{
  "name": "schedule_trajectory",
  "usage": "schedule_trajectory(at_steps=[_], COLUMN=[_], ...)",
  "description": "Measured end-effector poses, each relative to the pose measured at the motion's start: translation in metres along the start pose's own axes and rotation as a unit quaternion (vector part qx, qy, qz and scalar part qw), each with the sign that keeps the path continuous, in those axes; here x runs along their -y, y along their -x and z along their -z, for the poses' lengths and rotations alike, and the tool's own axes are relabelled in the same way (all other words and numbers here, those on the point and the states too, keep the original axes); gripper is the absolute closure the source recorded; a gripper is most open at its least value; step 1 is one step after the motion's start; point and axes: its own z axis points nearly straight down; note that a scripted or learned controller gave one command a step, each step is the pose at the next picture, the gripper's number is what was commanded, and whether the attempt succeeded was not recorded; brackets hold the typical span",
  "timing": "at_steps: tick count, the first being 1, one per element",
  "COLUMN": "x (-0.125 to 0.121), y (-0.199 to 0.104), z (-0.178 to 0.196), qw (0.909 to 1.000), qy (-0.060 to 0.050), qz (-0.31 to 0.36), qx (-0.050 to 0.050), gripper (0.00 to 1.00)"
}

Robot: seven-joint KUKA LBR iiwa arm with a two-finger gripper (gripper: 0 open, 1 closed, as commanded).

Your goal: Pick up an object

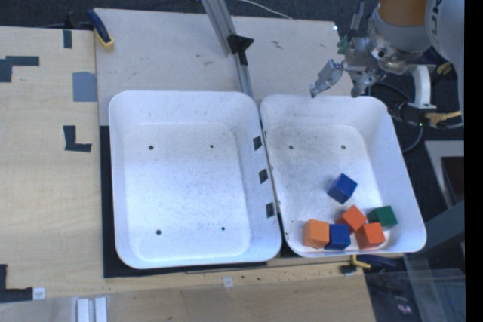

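Several small cubes lie in the near right corner of the right bin: a blue cube standing a little apart, an orange cube, a second blue cube, two red-orange cubes and a green cube. My gripper hangs over the far rim of the right bin, well above and behind the cubes. It is open, with nothing between its fingers.
The left bin lies beside the right one. A slanted metal rail with a black clamp runs down to the gap between the bins. Cables hang at the right by the arm.
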Motion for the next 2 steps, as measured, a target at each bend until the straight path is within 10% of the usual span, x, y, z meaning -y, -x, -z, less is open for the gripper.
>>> schedule_trajectory(at_steps=[1, 2], x=[0.045, 0.105], y=[0.043, 0.032], z=[-0.135, -0.171], qw=[1.0000, 1.0000], qy=[-0.005, -0.003], qz=[-0.002, -0.001], qx=[-0.001, -0.001], gripper=[0.00, 0.00])
